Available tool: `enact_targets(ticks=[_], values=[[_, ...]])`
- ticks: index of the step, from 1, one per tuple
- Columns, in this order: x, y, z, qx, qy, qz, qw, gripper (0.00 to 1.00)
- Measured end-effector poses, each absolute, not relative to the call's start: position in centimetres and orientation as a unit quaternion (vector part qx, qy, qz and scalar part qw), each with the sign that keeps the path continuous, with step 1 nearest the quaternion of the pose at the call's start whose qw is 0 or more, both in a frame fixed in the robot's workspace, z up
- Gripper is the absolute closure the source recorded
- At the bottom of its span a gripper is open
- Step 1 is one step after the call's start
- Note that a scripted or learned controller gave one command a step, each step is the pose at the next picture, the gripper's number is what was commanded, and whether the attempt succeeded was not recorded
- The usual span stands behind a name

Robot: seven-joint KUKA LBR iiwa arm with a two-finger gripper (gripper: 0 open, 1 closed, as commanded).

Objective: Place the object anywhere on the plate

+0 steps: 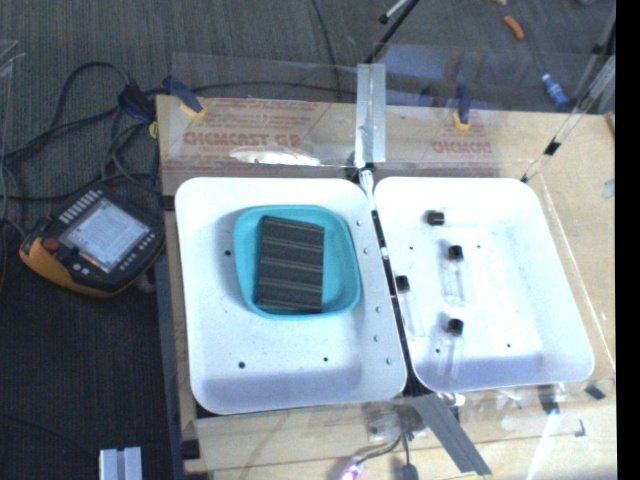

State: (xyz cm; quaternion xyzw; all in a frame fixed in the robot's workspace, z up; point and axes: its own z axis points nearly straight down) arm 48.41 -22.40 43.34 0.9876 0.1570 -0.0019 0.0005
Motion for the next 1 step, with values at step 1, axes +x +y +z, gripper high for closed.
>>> enact_targets(ticks=[1], values=[[48.40, -22.40, 43.34, 0.995, 0.100, -0.0019, 0.000, 0.00]])
